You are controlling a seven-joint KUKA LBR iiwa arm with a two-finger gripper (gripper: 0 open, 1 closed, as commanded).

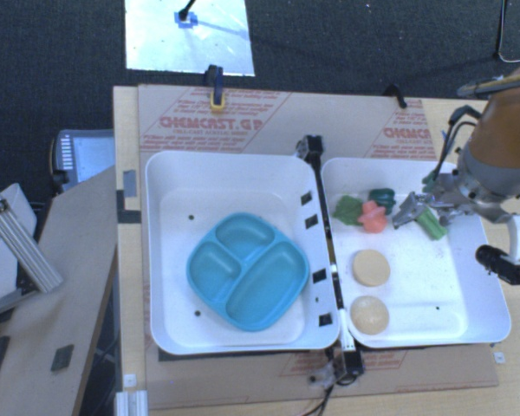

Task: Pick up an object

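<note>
sitting in the right bin point(481, 306): two tan discs point(371, 268), one pink toy point(374, 218).

The arm point(507, 137) is cut off by the right edge; the green piece point(432, 224) is partly hidden by the gripper point(409, 211).

arm point(503, 137) in from right, orange band up top, wrist angled down-left; gripper point(409, 211) low, pointing left. Jaw state unreadable.

The arm point(503, 146) was grey, with an orange band above the wrist. Thin dark cables looped beside it — its gripper point(413, 210) was metallic grey.
</note>
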